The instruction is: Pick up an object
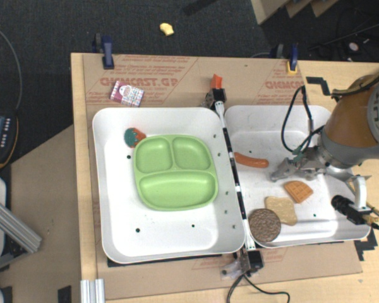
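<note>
The end effector (284,171) hangs low in the right bin (259,122); its grip state can't be read; beside it lie one sausage (251,161), one waffle (298,190), one bread slice (282,209), one brown disc (264,225).

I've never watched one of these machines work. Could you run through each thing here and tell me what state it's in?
Gripper: low in the right bin, fingers spread, nothing between them.
Hot dog: lying flat, left of the gripper, untouched.
Waffle: flat, just below the gripper.
Bread: flat, touching the brown disc.
Green plate: upright in the left bin, compartments bare.
Small round toy: beside the plate's upper left corner.
</note>
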Controlling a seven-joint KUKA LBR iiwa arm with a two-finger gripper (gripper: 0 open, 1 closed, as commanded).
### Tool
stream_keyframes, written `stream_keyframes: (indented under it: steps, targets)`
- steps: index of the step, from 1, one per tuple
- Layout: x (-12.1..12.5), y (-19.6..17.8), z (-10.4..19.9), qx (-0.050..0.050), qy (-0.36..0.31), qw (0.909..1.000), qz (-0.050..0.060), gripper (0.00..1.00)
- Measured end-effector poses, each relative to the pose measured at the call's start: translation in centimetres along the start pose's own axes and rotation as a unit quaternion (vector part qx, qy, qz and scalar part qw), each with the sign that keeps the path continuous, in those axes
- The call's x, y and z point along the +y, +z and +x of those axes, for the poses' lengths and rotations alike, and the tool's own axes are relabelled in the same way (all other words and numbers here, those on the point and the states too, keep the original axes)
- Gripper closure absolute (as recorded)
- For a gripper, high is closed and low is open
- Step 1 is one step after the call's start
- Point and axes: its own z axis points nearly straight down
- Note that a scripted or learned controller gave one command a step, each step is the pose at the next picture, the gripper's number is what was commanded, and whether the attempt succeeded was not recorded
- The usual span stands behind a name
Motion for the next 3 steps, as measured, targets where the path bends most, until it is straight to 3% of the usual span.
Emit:
stream_keyframes:
  steps: [1,2,3]
  targets:
    - [-4.4,-0.6,0.5,-0.001,0.0,1.0,-0.003,0.0]
    - [-4.1,-1.7,0.5,-0.002,-0.001,1.0,-0.006,1.0]
    - [1.3,-11.3,9.9,-0.001,-0.007,0.9999,-0.012,1.0]
